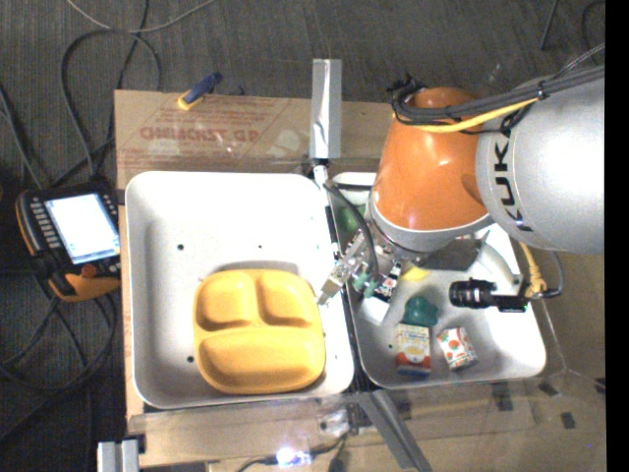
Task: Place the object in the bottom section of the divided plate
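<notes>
- Gripper [346, 271] hangs over the rim between the two bins; whether its jaws are open or hold anything cannot be told.
- Plate [258, 331], yellow, lies in the left bin [167, 224], left of and below the jaws, its large section nearest the camera.
- Small cartons [413, 347] lie in the right bin [511, 357], right of and below the jaws; which one is the object, and its axis, cannot be told.

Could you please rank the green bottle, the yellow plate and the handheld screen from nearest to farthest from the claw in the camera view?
Measured from the claw, at the wall between the two bins:
1. Green bottle, right bin, just right of and below the claw.
2. Yellow plate, left bin, lower left of the claw.
3. Handheld screen, on the floor past the left bin's left wall.
</notes>
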`<state>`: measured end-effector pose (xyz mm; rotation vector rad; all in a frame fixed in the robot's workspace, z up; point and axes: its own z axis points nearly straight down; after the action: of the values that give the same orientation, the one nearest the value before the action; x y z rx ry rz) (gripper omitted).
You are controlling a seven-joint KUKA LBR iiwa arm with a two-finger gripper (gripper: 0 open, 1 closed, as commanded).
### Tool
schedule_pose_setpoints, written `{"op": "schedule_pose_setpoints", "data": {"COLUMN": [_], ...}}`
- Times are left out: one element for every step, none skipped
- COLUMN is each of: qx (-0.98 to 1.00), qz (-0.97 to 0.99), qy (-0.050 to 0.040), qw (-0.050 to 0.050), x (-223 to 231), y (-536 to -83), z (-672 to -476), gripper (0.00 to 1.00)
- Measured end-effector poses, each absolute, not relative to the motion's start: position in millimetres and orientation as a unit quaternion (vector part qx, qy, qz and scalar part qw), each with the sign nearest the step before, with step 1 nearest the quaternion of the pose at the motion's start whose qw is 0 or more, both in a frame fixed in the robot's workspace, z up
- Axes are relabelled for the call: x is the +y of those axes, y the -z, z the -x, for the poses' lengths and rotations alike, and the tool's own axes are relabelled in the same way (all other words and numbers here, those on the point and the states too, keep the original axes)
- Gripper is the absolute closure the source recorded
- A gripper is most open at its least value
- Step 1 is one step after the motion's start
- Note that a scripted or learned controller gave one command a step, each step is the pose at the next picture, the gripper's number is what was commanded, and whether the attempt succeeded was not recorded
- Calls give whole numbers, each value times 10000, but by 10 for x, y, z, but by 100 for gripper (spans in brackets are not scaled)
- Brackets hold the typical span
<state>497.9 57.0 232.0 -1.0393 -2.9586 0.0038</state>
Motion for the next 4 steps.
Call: {"op": "schedule_pose_setpoints", "data": {"qx": [-9506,-9658,-9658,-8816], "qz": [3104,2591,2591,4719], "qy": [-17,-19,-15,-38], "qw": [34,34,36,13], "x": [1235,1602,1605,2096], "y": [-1780,-1283,-1284,-1990], "z": [-4853,-4824,-4823,-4830], "gripper": [100,100,0,0]}}
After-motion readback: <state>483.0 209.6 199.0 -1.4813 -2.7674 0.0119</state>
